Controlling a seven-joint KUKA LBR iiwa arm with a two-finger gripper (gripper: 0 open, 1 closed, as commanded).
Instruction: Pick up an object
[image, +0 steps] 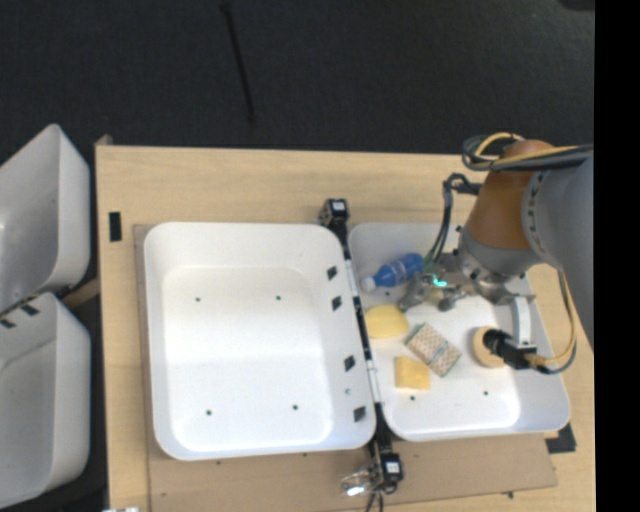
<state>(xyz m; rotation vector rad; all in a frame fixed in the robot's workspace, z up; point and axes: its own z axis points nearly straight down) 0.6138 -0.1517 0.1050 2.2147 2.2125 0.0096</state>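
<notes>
Gripper (425, 293) low in the right bin (540, 400), jaw state I cannot tell, crowding blue bottle (397, 270) and yellow sponge (386, 323) — a sideways nudge looks likelier than a clean pick.

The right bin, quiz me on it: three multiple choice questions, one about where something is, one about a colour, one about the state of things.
1. Where does the blue bottle lie in the right bin?
A. far left part, near the divider
B. near right corner
C. dead centre

2. What colour is the round lump just beside the divider?
A. red
B. yellow
C. green

3. Where is the pincer?
A. over the left bin
B. outside both bins
C. low in the right bin, beside the bottle

Answers: 1 A, the bottle sits by the divider toward the far wall. 2 B, the lump is plainly yellow. 3 C, the arm's tip sits just right of the bottle.
</notes>
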